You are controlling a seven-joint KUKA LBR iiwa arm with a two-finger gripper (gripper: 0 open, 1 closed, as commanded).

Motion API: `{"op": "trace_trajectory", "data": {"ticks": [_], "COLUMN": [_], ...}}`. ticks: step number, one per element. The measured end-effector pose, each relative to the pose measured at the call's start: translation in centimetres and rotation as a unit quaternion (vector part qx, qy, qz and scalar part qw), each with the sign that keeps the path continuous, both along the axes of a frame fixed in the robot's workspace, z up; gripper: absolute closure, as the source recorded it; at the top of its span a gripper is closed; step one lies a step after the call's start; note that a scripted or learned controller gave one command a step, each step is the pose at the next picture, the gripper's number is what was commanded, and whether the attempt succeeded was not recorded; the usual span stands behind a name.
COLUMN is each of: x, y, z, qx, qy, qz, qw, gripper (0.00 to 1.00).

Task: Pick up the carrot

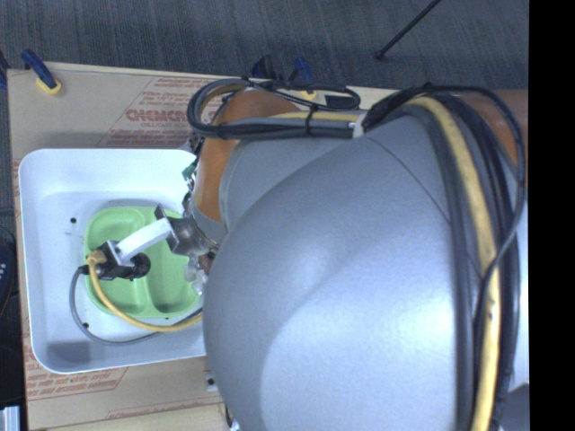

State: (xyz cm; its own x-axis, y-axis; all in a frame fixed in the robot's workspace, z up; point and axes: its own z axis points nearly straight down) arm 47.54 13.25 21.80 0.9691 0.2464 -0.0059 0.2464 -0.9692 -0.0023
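The gripper (194, 257) is held over the green dish (162, 290) near the white bin's (49, 196) right edge. Its state cannot be told, nor the carrot's place (hidden, presumably, beneath the arm (359, 285)). The dish could be seized instead.

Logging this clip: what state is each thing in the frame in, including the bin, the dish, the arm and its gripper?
arm: stretched across from the right, covering most of the view.
gripper: low over the right side of the green dish; whether it holds anything cannot be told.
green dish: right way up, flat on the bin floor, right edge hidden under the arm.
white bin: upright, holding the dish.
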Motion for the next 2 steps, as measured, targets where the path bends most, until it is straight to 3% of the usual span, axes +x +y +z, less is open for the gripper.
{"op": "trace_trajectory", "data": {"ticks": [1, 2], "x": [6.2, 8.6], "y": [-0.8, -6.7], "z": [8.0, -2.8], "qx": [0.0001, 0.0006], "qy": [-0.001, 0.001], "qz": [-0.001, -0.016], "qw": [1.0000, 0.9999], "gripper": [1.00, 1.00]}}
